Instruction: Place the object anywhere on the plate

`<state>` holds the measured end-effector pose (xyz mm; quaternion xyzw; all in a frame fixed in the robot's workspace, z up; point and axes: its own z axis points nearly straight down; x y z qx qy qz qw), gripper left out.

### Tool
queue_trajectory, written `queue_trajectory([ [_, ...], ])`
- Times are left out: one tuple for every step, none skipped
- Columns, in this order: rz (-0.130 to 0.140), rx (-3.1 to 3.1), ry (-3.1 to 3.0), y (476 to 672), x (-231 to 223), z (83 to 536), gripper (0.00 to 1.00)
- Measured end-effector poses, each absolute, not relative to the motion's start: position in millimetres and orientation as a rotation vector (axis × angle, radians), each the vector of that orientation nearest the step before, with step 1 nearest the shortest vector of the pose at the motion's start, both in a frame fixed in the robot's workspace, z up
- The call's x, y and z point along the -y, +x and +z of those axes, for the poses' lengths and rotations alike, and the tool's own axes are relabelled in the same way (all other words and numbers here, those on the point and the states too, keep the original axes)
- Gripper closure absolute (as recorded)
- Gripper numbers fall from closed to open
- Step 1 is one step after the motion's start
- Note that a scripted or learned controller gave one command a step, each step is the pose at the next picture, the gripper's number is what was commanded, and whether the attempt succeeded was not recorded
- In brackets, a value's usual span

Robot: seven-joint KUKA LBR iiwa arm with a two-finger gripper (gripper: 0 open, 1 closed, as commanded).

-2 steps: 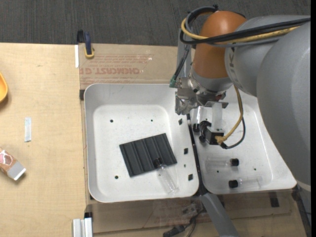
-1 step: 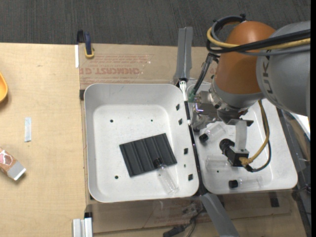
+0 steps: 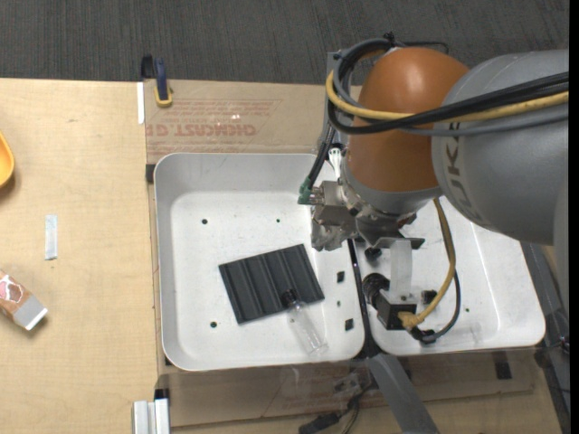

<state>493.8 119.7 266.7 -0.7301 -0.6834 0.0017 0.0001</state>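
Note:
A dark grey ribbed plate (image 3: 270, 283) lies flat in the left bin (image 3: 181, 242), a little below its middle. A small clear vial (image 3: 308, 326) with a black cap lies at the plate's lower right corner; the cap end rests on the plate's edge and the clear body on the bin floor. My gripper (image 3: 358, 234) hangs under the orange wrist over the wall between the two bins, up and to the right of the plate, apart from the vial. The wrist and cables hide its tips.
The right bin (image 3: 488, 324) lies mostly under the arm. Small black bits (image 3: 341, 277) lie near the dividing wall. Cardboard (image 3: 226, 120) with a blue clamp (image 3: 158, 75) lies behind the bins. On the bench at left are a white strip (image 3: 51, 238) and a packet (image 3: 22, 303).

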Motion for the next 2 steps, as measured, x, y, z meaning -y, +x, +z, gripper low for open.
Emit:
queue_trajectory([
  [0.006, 2.012, -2.414, 478.3, -137, 387, 1.0],
  [0.007, 1.78, -2.59, 478.2, -185, 441, 1.0],
])
